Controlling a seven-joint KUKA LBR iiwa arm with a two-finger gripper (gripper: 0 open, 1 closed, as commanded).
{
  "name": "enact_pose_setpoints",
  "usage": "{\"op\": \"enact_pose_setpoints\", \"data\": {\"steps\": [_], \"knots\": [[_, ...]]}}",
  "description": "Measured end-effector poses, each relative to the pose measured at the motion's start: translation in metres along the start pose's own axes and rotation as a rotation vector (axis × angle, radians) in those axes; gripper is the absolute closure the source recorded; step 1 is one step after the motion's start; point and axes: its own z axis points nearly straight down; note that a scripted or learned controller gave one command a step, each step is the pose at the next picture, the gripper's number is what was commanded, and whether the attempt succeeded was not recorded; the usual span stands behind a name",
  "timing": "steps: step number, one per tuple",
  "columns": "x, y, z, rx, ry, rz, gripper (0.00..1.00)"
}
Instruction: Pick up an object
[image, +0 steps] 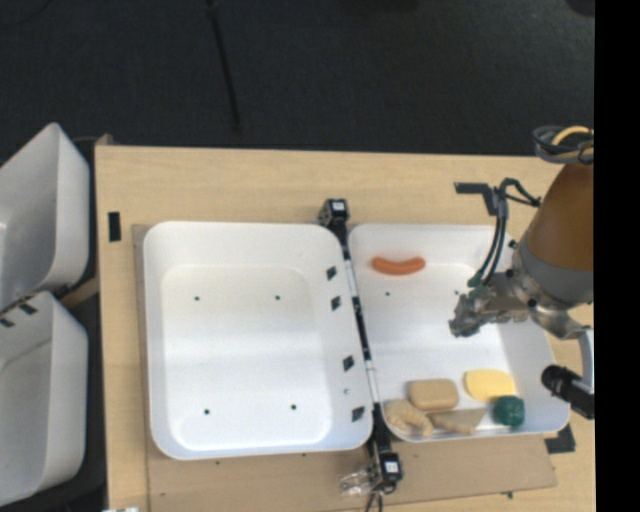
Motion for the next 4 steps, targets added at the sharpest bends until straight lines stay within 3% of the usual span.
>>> {"op": "enact_pose_setpoints", "data": {"steps": [1, 2, 3, 4], "knots": [[0.051, -0.002, -0.039, 0.009, 0.003, 0.008, 1.0], [0.109, -0.002, -0.031, 0.008, 0.003, 0.007, 1.0], [0.109, -0.002, -0.031, 0.009, 0.004, 0.006, 0.0], [0.099, -0.001, -0.084, 0.005, 0.004, 0.005, 0.0]]}}
